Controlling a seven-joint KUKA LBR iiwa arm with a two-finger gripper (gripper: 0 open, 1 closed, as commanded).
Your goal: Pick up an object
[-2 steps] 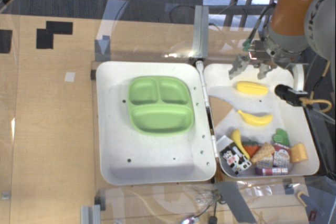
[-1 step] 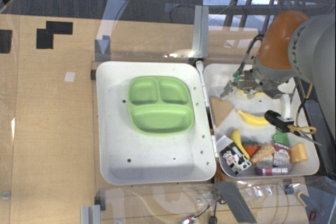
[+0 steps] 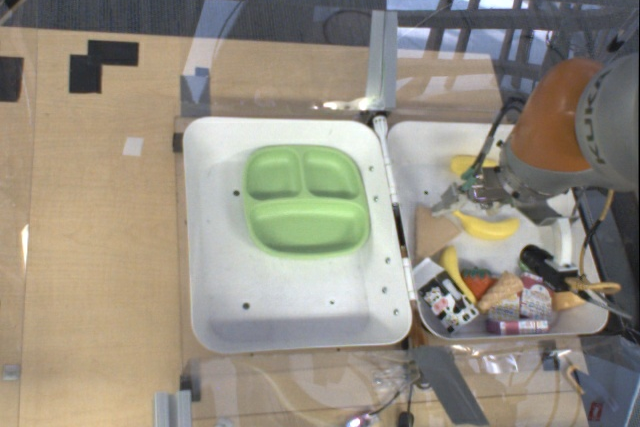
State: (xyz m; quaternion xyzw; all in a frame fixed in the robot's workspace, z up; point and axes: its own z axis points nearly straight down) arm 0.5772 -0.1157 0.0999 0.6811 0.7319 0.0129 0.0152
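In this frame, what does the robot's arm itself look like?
The arm is bulky and rounded, grey with a wide orange band above the wrist. A thin dark cable runs along it toward the small dark metal pincer. I see no markings on it.

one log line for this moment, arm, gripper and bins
arm: over right bin | gripper: low above banana | left bin: green tray
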